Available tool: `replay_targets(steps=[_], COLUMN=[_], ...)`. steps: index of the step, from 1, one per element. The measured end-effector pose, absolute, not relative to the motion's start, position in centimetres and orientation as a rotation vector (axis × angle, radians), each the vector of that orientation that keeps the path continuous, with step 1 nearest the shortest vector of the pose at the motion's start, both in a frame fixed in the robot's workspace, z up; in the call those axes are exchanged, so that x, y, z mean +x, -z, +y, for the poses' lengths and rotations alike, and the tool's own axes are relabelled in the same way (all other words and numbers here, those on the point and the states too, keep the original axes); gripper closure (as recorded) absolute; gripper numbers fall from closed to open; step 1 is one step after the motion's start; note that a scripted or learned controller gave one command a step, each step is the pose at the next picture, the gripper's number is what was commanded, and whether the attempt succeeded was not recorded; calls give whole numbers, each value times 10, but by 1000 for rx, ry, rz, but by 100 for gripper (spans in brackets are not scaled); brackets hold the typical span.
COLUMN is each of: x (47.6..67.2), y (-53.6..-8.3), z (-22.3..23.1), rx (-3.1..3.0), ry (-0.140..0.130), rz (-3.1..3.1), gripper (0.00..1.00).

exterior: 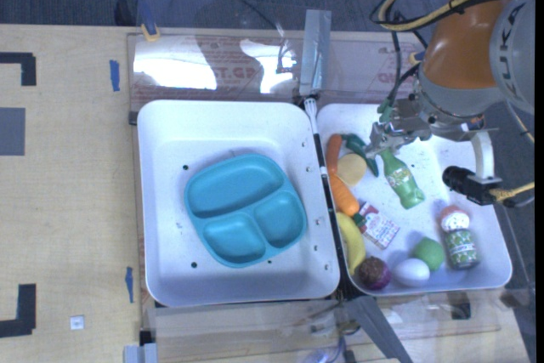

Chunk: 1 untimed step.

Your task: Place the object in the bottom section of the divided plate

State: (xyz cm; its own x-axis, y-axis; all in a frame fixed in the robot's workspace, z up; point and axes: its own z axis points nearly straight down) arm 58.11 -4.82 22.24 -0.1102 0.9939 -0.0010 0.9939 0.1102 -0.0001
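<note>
A blue divided plate [245, 209] lies in the left white bin [161, 149], with one long section at the back and two smaller ones toward the front. My gripper [388, 138] hangs over the back of the right bin [493, 268], directly above the cap end of a green bottle [403, 183]. The bottle lies on the bin floor, slanting toward the front right. A yellowish round toy [352, 168] and an orange carrot [343, 193] lie just left of the gripper.
The right bin also holds a banana [352, 239], a red-and-white packet [379, 228], a purple round toy [372, 272], a white egg [413, 270], a green lime [429, 252] and a jar [460, 239]. A metal divider [315, 64] stands between the bins at the back.
</note>
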Motion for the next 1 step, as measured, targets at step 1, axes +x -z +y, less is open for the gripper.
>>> replay_targets(steps=[1], x=[614], y=[-247], z=[-48], rx=[2483], ry=[-2], rz=[1920], gripper=[100])
